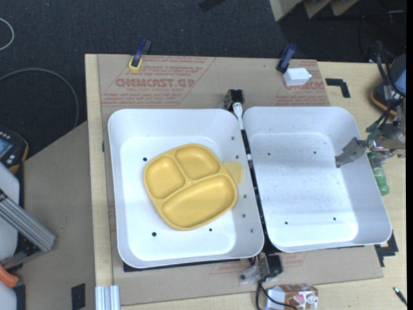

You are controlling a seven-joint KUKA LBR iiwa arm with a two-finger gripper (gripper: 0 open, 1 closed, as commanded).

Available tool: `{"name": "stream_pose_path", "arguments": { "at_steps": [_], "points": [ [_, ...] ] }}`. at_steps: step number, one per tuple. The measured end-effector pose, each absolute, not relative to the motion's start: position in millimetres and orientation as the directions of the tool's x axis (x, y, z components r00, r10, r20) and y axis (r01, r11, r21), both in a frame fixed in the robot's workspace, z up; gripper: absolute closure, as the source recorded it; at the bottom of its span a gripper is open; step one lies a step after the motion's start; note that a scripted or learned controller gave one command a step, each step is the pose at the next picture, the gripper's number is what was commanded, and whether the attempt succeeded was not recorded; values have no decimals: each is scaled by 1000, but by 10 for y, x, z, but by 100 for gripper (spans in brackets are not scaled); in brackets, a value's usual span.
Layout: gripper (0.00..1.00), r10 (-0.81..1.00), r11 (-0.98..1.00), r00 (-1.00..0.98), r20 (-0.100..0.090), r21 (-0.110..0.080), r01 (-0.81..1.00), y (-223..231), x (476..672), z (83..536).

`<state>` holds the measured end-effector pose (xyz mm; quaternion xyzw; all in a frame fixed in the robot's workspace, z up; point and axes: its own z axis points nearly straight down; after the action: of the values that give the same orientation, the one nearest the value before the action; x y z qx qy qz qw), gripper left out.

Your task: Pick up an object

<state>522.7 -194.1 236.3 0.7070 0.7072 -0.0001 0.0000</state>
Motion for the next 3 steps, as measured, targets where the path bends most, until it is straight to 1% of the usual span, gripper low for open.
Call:
{"name": "stream_pose_path", "arguments": {
  "at_steps": [1,2,3],
  "points": [
    [0,1000,4,-3,-5,21,1000,-1635,4802,4051],
    [0,1000,5,-5,-4,21,1000,-1217,4800,5446],
    [100,1000,1,-1,-3,7,1000,-1233,4802,5467]
  ]
}}
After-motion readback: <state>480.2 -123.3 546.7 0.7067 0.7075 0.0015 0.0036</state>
